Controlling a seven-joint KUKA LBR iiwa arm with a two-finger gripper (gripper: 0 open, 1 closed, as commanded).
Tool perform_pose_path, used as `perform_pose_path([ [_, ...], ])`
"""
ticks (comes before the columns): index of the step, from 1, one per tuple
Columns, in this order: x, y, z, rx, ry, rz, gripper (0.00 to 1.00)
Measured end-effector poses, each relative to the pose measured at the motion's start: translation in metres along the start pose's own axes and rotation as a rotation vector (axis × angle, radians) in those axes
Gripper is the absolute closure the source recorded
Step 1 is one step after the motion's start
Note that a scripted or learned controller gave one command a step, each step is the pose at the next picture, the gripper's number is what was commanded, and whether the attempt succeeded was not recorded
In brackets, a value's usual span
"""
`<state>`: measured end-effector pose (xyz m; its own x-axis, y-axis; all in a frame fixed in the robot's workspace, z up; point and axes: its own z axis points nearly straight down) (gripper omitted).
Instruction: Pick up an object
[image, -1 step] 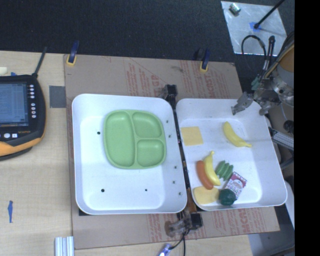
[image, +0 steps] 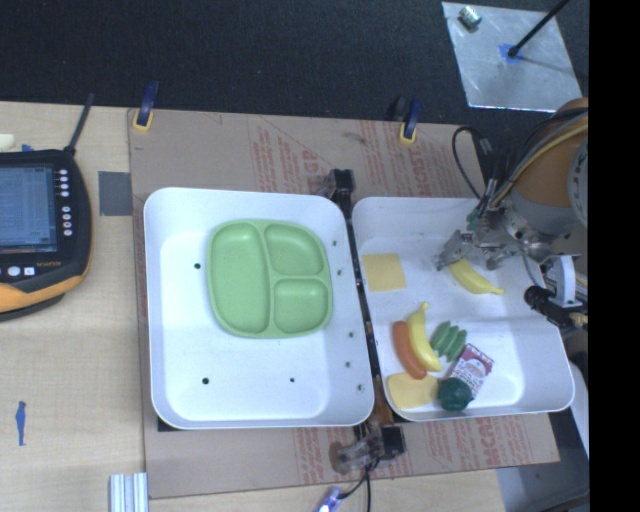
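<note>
Gripper (image: 468, 250) at bin's (image: 540, 400) 1 o'clock, fingers spread, empty, over banana (image: 476, 280). Looks light, stiff, slick; grasp mid-curve.

The tabletop (image: 70, 350) is viewed from one fixed camera set above it, angled downward at a slant; both white bins (image: 170, 390) are framed from moderate distance.

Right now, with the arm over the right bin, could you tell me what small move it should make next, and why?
Probably a short descent straight down. The end effector sits just above the loose banana near the right bin's far side, and nothing shows between its fingers, so lowering around the banana seems the sensible step.
</note>
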<state>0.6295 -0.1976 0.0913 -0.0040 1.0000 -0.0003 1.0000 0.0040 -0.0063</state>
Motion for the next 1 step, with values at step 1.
perform_pose_path([
  [1,-0.0141,0.0022,-0.0011,-0.006,-0.001,0.003,0.0],
])
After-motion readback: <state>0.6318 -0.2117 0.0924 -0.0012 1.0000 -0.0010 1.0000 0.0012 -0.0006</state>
